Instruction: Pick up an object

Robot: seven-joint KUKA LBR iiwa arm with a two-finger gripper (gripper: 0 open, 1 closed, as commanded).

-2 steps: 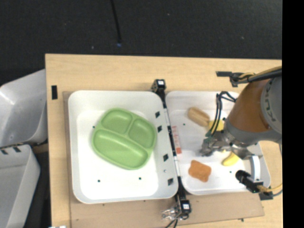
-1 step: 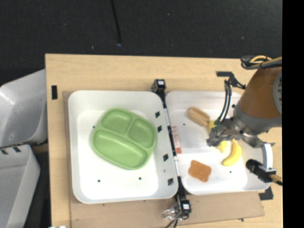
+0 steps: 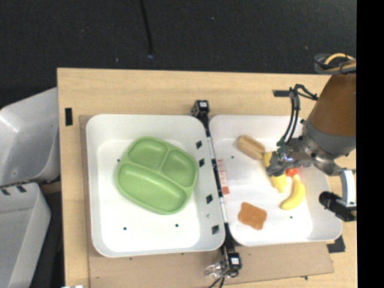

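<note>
The tool is low in the right bin, right over a small heap of toy food. Under it sits a yellow piece with a little orange bit beside it, and a banana curves away just below, touching or nearly touching them. This heap looks like what the arm wants to pick up, because the tool is sitting on top of it. I cannot tell how the tool is set, wide or narrow, since the wrist and its wires cover it, and I cannot see that it has anything in its grip.

Close by on the left lies a tan bread roll, tipped at a slant. Lower down, well apart from the heap, lies a flat brown cookie. These two have free room around them, so they would be easier to grab alone. The yellow things crowd together, so a grab there could catch two or push one aside.

The left bin has a green plate with three parts in it, lying flat. Both bins rest side by side on the wooden worktop, so the arm can reach each one from the right.
</note>
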